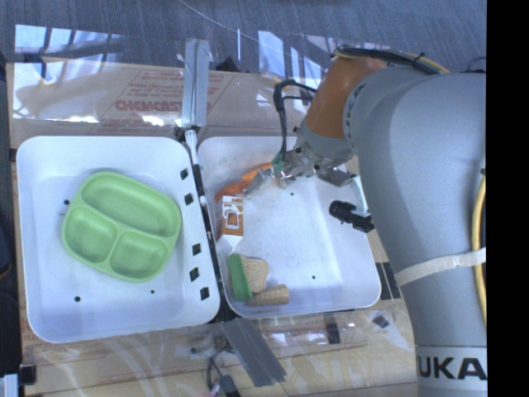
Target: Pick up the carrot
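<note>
The carrot (254, 174) is a small orange piece lying in the upper left part of the right bin (331, 259). My gripper (279, 172) is low in that bin, right at the carrot's right end and touching or nearly touching it. The wrist and the orange band above it hide the gripper's far side. Whether the carrot is between the gripper's tips cannot be made out.
An orange and white packet (232, 215) lies just below the carrot by the bin's left wall. A green piece (239, 277) and a tan cone (270, 294) lie at the front left of the right bin. A green divided plate (121, 226) sits in the left bin (50, 296).
</note>
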`<action>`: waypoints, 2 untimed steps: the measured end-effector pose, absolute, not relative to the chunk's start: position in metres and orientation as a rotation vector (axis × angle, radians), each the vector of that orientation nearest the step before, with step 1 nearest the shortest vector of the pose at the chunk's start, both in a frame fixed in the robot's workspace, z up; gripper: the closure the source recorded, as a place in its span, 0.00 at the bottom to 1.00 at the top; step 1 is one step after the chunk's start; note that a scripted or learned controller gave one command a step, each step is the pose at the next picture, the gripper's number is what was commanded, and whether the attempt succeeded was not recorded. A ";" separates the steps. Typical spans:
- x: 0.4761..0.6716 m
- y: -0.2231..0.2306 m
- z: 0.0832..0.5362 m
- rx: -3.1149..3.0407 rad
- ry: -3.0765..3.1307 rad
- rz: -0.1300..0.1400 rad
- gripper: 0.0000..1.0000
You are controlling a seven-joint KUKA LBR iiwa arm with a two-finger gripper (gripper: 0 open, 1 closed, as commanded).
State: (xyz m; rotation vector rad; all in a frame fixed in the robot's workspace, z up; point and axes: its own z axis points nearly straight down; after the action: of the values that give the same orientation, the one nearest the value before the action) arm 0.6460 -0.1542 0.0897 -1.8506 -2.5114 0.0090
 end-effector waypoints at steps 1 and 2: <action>0.648 -0.154 0.101 -1.846 -2.528 0.011 1.00; 0.659 -0.098 0.183 -1.881 -2.523 -0.008 1.00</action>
State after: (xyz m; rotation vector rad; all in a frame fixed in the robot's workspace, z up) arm 0.6595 -0.0977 0.1826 -1.8815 -2.5234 -0.0079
